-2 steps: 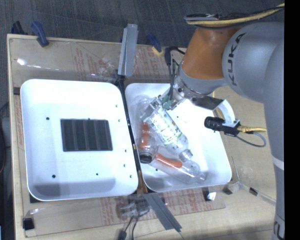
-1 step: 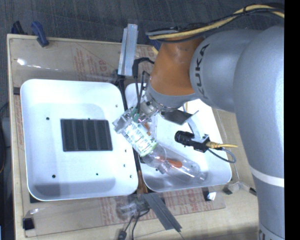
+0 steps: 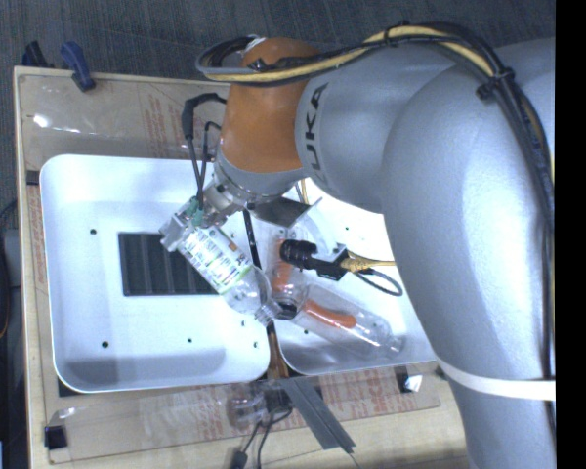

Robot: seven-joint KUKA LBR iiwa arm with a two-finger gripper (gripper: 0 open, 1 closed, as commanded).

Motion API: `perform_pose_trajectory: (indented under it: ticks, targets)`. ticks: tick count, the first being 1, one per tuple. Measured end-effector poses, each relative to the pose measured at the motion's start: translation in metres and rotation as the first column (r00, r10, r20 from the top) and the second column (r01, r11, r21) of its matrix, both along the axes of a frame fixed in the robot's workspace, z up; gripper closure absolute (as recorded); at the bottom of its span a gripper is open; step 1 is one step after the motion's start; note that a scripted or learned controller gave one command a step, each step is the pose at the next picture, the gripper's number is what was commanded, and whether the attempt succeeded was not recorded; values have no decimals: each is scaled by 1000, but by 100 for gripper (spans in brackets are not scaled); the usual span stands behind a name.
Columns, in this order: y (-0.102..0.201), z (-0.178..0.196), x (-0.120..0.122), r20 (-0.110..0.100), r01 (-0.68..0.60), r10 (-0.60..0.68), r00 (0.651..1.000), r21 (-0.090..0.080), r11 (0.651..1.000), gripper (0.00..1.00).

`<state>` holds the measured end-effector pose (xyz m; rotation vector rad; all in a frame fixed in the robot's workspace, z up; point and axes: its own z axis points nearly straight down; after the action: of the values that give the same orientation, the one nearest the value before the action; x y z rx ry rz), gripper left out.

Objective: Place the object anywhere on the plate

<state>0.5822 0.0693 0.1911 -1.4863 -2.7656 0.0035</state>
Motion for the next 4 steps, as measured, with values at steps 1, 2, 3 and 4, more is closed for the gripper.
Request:
perform_pose_trajectory:
  ticks: [1,2,3,4]
  targets:
    - [-56,26,21,1,-230,230,973,0,973,100]
    - [-56,26,21,2,-230,230,973,0,973,0]
    - [-1,27,9,-2,-448,448,894,2,894,0]
    - [20,1,2,0,-555,555,832,2,832,0]
